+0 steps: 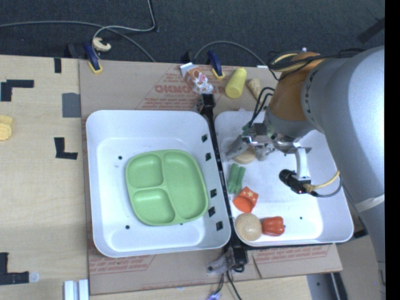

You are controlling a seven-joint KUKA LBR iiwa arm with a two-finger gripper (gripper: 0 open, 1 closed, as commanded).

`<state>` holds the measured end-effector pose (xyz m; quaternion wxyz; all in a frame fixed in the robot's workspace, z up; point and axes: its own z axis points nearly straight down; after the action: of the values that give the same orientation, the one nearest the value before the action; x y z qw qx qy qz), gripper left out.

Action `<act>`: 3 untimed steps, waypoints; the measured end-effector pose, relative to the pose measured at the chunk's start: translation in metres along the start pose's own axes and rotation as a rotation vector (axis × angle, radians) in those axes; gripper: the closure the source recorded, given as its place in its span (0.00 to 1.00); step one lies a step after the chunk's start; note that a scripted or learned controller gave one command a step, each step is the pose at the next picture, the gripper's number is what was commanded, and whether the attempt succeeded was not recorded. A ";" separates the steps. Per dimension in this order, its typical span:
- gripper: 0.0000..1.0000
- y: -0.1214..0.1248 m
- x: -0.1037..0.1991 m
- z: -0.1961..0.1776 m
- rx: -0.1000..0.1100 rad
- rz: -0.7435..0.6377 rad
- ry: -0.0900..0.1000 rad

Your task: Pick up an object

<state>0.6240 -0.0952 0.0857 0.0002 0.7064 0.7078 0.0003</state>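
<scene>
The right bin holds several toy foods: a green piece, an orange piece, a beige round one, a red one, and a pale beige piece near the bin's upper left. My gripper reaches down from the right, its tip low over that pale beige piece. The grey arm with its orange band covers the bin's upper right. Its wrist hides how the gripper and the piece meet.
The left bin holds a green sectioned plate. Behind the bins on the cardboard lie a yellow cylinder and a small red and white packet. Black clips line the divider between the bins. Cables run across the back.
</scene>
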 end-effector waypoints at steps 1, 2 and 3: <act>0.00 -0.010 0.000 0.000 -0.003 0.000 -0.002; 0.00 -0.004 0.001 0.000 0.000 0.001 -0.001; 0.00 0.013 -0.003 0.000 -0.001 -0.001 0.000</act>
<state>0.6369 -0.0984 0.0856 0.0005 0.7062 0.7080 0.0006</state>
